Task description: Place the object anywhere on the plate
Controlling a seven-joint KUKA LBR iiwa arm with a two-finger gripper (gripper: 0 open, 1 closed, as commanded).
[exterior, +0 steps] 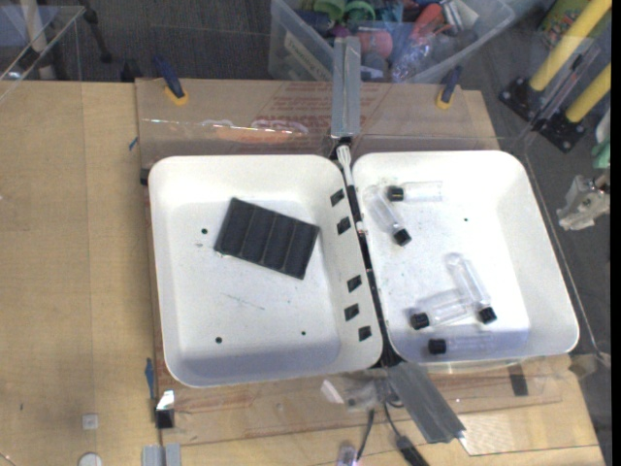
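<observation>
Camera view, from above at a slant. The wooden bench is carrying two shallow white bins side by side, their inner rims touching along the centre line. A clear tub of coloured toys is standing behind them at 12 o'clock.

The left bin is holding the plate, a dark ribbed rectangular slab. It is lying flat and slightly turned, just toward 12 o'clock from the bin's centre. Nothing is resting on it.

The right bin is holding the task's objects, five clear vials with black caps, all lying on their sides.
- The first vial is lying at 11 o'clock in that bin.
- The second vial is lying just beside the first, toward 10 o'clock, near the inner rim.
- The third vial and the fourth vial are sitting between 5 and 6 o'clock, meeting at an angle (whether they are touching cannot be told).
- The fifth vial is lying along the near wall at 6 o'clock.

Every vial is lying well apart from the plate, with both inner rims between them.

A pale, blurred form that may be the gripper is showing at 3 o'clock, outside the right bin's outer rim. Its state cannot be told, and it is touching no vial.
</observation>
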